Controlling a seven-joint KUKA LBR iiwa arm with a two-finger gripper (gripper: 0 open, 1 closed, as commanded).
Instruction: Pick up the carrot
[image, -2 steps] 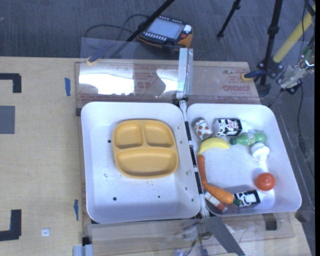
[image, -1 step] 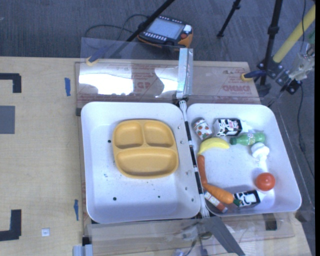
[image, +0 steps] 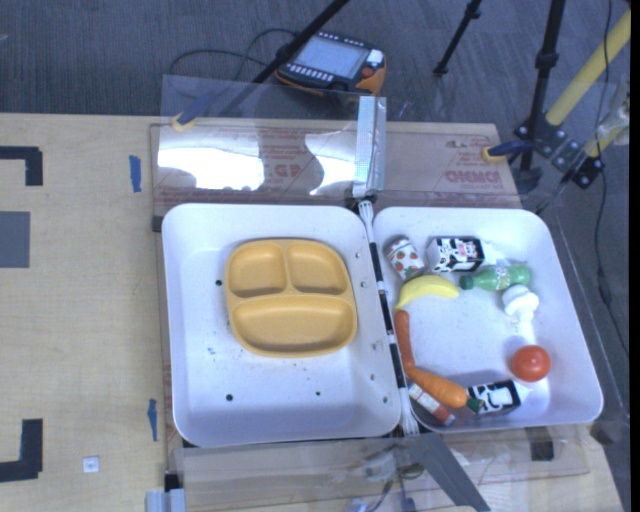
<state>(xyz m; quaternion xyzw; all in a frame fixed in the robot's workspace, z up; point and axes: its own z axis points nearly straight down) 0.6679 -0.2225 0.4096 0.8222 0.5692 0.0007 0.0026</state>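
Carrot (image: 438, 384) lies tilted near the right bin's (image: 575, 330) front left corner, tip end touching a black-and-white carton (image: 495, 398) and sitting over some small red-white item (image: 432, 404). A reddish sausage-like thing (image: 403, 340) runs along the left wall, meeting the carrot's upper end. Risk: a grab catches the sausage or carton too, or the bin wall blocks a finger; a round carrot may roll out. Pincer state: cannot tell. The item under the carrot is mostly hidden, and the small cup (image: 403, 258) by the banana (image: 427, 291) is blurry
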